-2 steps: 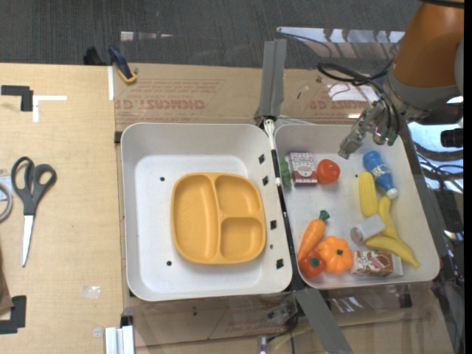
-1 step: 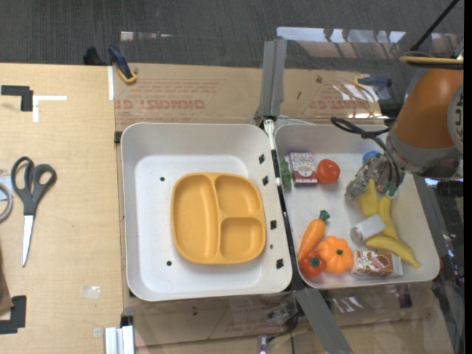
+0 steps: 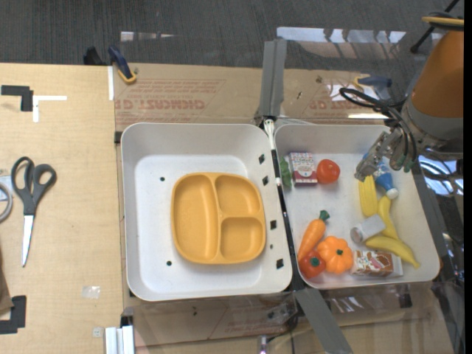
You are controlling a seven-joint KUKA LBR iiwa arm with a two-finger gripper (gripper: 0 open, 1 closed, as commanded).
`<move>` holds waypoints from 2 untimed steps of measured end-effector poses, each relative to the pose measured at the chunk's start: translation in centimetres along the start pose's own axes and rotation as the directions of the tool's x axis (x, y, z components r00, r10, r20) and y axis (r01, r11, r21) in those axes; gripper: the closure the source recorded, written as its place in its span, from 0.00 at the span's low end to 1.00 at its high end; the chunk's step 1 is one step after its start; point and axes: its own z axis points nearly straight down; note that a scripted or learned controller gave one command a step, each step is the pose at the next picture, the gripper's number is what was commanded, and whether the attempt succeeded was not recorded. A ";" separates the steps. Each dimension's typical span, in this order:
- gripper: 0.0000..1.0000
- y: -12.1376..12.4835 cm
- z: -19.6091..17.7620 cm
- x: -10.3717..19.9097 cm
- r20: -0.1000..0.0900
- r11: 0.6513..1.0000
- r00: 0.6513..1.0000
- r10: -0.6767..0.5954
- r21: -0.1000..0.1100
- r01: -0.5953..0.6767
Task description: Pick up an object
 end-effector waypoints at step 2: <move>1.00 1.4 8.1 -1.5 -0.003 0.998 0.998 0.061 0.002 -0.061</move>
